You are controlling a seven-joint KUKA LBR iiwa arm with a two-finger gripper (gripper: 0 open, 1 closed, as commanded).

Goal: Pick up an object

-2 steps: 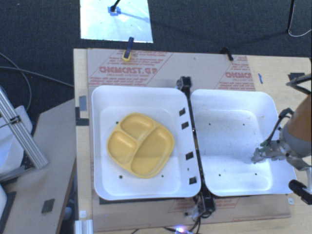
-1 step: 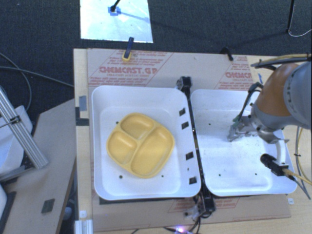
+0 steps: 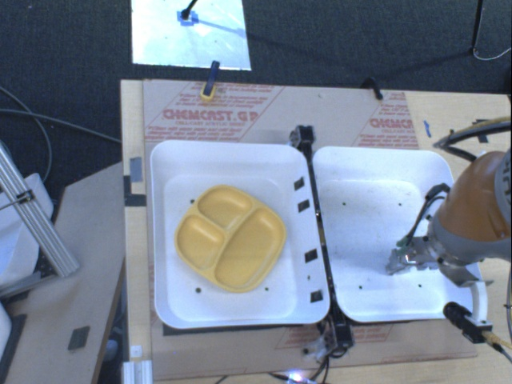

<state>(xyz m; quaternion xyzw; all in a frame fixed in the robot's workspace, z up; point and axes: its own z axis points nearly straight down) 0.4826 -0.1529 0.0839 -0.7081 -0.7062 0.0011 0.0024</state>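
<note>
Yellow plate, the three-compartment kind, lies flat in the left bin, a little toward seven o'clock from that bin's middle and clear of its walls. You can see it sits turned at an angle, with its two smaller compartments toward ten o'clock and the long one toward four o'clock. Look to three o'clock of the view and you find the arm, its orange band showing above the wrist, reaching over the right bin. The gripper hangs low above that bin's white floor, toward its four o'clock side, well apart from the plate. You cannot tell from this slant whether its fingers are open or closed. A black divider runs between the two bins.
</note>
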